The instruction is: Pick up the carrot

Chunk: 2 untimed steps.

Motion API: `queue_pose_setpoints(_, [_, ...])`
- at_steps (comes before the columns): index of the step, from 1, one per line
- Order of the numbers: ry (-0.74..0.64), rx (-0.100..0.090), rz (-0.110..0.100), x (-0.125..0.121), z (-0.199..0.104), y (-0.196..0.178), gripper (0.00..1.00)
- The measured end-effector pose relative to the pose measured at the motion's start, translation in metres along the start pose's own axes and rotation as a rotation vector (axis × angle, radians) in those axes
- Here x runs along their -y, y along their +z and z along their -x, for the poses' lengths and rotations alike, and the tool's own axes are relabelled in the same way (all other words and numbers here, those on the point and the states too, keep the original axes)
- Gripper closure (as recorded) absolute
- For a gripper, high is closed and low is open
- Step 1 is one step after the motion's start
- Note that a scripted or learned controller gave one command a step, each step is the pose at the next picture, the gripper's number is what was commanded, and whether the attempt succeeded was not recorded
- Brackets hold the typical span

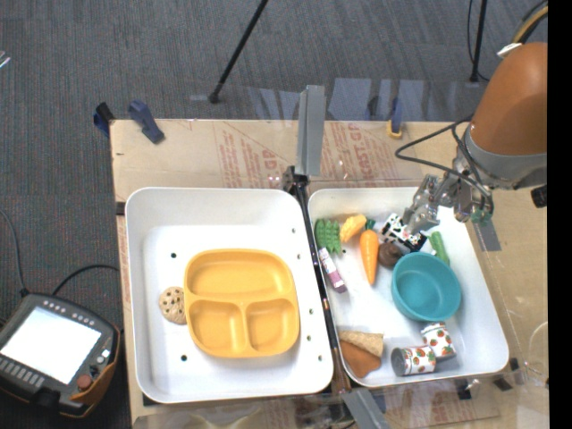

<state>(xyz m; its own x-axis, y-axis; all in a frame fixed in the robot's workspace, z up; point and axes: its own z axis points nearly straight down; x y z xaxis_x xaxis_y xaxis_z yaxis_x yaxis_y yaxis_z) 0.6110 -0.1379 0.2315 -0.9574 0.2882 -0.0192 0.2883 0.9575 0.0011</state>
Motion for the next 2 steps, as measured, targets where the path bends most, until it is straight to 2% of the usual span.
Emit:
queue_pose_setpoints(1, [-0.155,-0.001,0.001,0.015,-0.014,-0.171,1.0])
queue_pose_setpoints(2, [-0.162,-0.01,0.0,0.071,0.021,-0.242,1.0])
